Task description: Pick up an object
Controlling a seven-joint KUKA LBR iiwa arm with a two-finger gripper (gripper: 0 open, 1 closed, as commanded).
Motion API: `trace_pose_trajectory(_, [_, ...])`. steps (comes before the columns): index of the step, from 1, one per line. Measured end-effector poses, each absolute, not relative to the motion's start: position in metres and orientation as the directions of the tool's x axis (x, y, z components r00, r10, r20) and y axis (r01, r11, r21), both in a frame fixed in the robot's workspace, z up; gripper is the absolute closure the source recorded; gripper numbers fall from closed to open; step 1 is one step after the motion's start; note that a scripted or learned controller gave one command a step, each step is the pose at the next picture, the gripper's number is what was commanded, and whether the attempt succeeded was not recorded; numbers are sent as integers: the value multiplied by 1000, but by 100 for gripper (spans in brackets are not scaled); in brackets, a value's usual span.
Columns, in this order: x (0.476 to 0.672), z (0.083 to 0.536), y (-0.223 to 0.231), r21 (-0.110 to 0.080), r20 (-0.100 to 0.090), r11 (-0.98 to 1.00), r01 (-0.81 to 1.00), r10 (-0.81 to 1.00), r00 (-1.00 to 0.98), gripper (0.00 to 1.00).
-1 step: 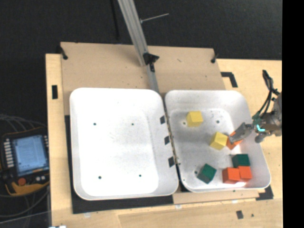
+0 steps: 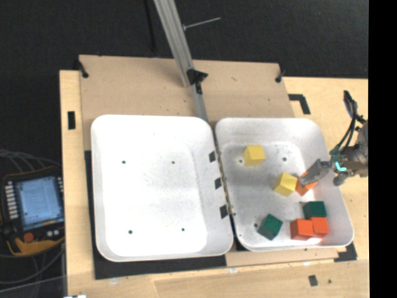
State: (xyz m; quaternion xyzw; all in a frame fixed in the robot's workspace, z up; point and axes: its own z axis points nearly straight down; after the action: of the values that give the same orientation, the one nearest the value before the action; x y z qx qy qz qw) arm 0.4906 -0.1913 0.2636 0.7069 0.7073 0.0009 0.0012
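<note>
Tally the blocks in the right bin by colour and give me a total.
Yellow blocks: 2
Green blocks: 2
Orange blocks: 3, two side by side and one by the gripper, partly hidden
Total: 7

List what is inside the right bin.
Right bin: two yellow cubes, two green blocks, orange blocks, another orange piece partly covered by the tool.

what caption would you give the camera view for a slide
Gripper reaches into the right bin beside an orange block and yellow block, among other blocks.
</note>
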Motion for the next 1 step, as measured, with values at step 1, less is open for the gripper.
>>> trace_pose_trajectory(1, [494,201,-192,-5,0,-1,1000,1000,1,0])
